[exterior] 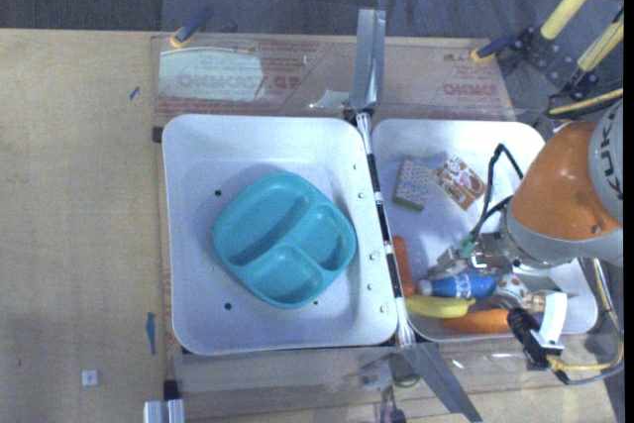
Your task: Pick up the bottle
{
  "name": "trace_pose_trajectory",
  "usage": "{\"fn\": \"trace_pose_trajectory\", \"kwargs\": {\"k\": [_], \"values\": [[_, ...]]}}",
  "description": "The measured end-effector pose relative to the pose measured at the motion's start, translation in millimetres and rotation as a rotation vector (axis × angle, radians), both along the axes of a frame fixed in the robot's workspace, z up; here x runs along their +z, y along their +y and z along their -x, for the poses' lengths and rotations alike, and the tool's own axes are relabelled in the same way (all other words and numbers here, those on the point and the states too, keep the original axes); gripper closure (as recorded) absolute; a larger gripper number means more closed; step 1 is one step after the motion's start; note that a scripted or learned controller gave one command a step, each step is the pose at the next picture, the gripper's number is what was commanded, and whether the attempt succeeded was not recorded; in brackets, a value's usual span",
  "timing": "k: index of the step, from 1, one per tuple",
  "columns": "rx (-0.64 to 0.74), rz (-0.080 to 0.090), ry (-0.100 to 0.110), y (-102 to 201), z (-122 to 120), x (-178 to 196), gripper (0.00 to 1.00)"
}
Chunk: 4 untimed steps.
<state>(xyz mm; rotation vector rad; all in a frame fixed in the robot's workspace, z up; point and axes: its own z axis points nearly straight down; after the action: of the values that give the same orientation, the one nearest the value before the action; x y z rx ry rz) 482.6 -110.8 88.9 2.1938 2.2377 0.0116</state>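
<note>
A blue bottle (464, 286) with a pale cap lies on its side in the right bin (436, 139), near the front. It rests between a yellow banana (439, 307) in front and the gripper behind. The gripper (468, 259) hangs low over the bottle's far side, just above or touching it, under the grey wrist and orange band (565, 188). The wrist hides the bottle's right end.
Around the bottle in the right bin lie an orange carrot (399, 264), a second orange piece (482, 320), a green packet (414, 183) and a printed snack packet (462, 181). The left bin (188, 213) holds a teal divided plate (284, 239). A metal divider (369, 64) stands between the bins.
</note>
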Motion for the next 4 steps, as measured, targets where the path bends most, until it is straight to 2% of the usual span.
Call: {"fn": "trace_pose_trajectory", "kwargs": {"k": [1, 2, 3, 4], "values": [[-0.001, 0.0, -0.003, 0, -1, 10, 1.0], [0.159, 0.001, 0.009, 41, -61, 102, 1.0], [0.159, 0.001, 0.01, 41, -61, 102, 0.0], [0.058, 0.002, 0.004, -9, -20, -1, 0.0]]}}
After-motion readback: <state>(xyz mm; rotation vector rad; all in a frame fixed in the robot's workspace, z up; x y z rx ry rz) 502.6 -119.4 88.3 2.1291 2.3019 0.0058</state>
